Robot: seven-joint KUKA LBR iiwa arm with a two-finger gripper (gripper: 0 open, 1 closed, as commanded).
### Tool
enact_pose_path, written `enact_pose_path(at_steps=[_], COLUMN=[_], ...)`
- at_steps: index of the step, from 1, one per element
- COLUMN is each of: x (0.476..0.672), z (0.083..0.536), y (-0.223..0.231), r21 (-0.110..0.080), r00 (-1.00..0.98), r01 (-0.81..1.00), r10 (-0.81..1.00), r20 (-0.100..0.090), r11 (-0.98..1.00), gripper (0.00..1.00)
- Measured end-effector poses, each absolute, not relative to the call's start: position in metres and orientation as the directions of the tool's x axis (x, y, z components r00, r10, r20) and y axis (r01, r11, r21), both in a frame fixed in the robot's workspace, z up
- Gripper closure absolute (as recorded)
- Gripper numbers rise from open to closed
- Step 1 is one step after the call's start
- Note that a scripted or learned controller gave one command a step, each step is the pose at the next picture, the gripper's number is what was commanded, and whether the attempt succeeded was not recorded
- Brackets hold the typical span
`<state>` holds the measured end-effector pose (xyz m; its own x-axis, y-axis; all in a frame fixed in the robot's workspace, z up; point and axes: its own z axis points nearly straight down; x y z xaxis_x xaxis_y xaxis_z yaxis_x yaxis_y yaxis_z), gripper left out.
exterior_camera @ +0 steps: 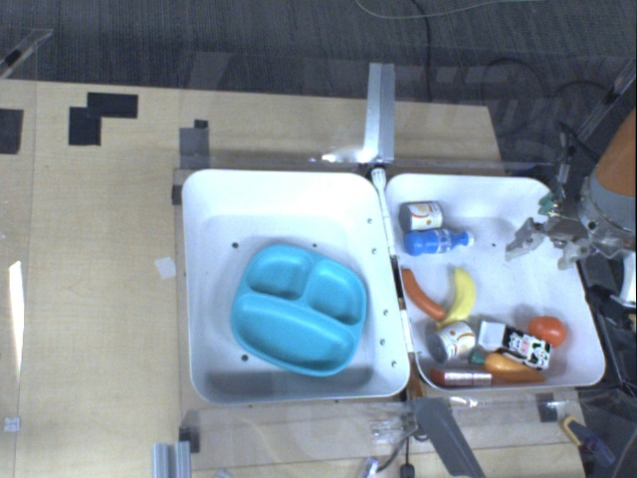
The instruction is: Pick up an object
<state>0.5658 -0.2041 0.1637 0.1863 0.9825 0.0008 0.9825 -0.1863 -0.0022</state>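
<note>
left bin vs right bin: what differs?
The left white bin holds one thing, a blue divided plastic tray; the right white bin holds many small items, among them a yellow banana and a blue bottle. The tool hovers over the right bin, not the left. Both are shallow and white.

The place looked like a robotics lab or test cell rather than a home. A pale wooden bench point(100, 297) carried two white bins point(289, 192) fixed in metal brackets point(380, 113), with black marker patches point(100, 116) stuck on its top. Dark industrial carpet point(199, 8) lay behind, a loose cable point(428, 18) trailing across it. Toy food and a blue divided plate point(299, 309) served as test props.
</note>
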Motion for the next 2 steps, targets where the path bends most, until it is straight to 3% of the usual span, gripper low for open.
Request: enact_pose_path(at_steps=[1, 2], x=[0.567, 0.507], z=[0.173, 0.3], y=[-0.202, -0.144], r21=[-0.002, 0.003], r00=[0.182, 0.095], r01=[0.983, 0.995], r10=[0.983, 0.995], r20=[0.002, -0.001], r11=[-0.182, -0.095], gripper=[1.0, 1.0])
